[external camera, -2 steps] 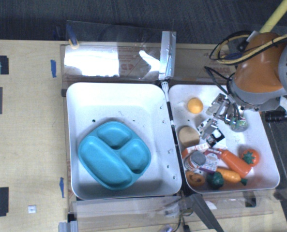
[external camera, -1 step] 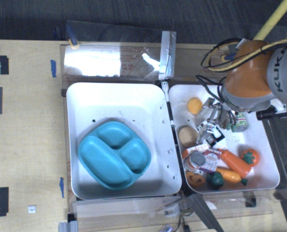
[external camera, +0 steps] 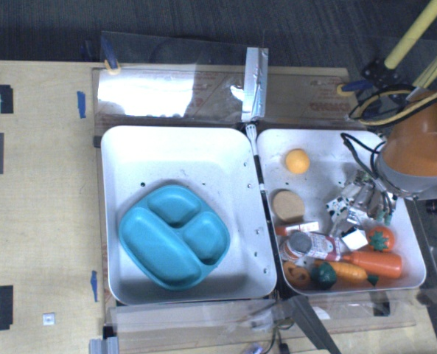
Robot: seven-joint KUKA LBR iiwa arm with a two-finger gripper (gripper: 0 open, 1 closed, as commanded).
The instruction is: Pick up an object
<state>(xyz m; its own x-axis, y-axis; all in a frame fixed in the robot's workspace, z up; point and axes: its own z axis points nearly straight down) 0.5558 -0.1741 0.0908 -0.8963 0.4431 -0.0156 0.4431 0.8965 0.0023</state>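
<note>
From the overhead camera, the metal two-finger gripper (external camera: 348, 211) hangs low in the right white bin (external camera: 329, 140); whether it is parted or closed cannot be told (too cluttered). Just below it lies a long orange plastic carrot (external camera: 371, 262), with a brown round disc (external camera: 287, 205) to its left and a yellow-orange ball (external camera: 297, 161) up-left. Far left, a blue sectioned plastic tray (external camera: 174, 234) fills the left white bin (external camera: 130, 153).

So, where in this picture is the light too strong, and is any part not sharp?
In the camera view, glare whitens the clear plastic sheet behind the left bin; the blue divided plate casts a soft shadow in that bin; the gripper and the small objects beneath it look slightly blurred.
</note>
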